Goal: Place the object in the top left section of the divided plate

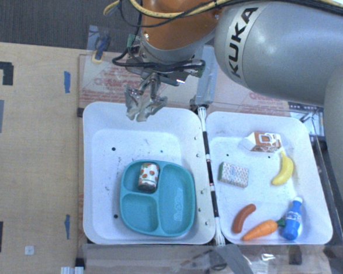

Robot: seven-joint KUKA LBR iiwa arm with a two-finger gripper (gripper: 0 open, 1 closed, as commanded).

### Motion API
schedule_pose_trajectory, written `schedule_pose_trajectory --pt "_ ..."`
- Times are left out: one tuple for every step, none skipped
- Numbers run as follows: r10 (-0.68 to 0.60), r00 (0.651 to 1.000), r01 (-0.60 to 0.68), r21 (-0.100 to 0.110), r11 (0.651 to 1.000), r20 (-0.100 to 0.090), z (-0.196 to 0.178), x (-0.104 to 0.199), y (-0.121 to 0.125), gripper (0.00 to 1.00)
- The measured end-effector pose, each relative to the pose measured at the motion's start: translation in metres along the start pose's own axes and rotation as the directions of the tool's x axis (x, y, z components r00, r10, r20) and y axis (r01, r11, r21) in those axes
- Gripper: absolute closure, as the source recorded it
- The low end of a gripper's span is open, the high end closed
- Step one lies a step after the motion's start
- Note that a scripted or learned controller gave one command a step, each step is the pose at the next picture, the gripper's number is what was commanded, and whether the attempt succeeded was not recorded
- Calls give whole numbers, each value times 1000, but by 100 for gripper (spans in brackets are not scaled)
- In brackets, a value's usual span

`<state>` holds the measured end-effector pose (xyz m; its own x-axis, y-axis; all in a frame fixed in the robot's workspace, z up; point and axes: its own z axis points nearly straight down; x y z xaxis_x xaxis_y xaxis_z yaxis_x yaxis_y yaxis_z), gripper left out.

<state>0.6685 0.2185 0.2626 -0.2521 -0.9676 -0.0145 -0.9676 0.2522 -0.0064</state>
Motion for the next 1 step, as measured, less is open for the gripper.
schedule_pose_trajectory --pt "7 1000 -7 6 1000 10 -13 -1 -2 100"
